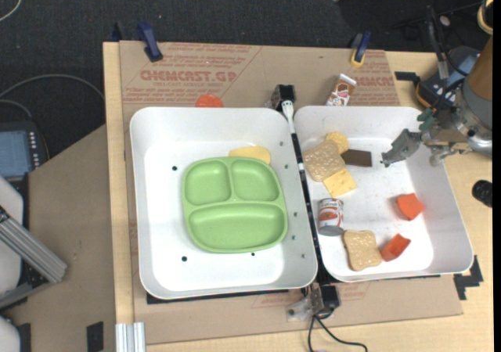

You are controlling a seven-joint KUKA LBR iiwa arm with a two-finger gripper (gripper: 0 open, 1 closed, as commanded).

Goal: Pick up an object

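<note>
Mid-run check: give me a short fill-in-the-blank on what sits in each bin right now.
1. The green divided plate lies in the ____ bin.
2. The small can lies on its side in the ____ bin, near the divider.
3. The tool hovers over the right bin, nearest the ____ block.
4. Beside the orange block lies a ____ wedge.

Missing words: left; right; brown; red
</note>
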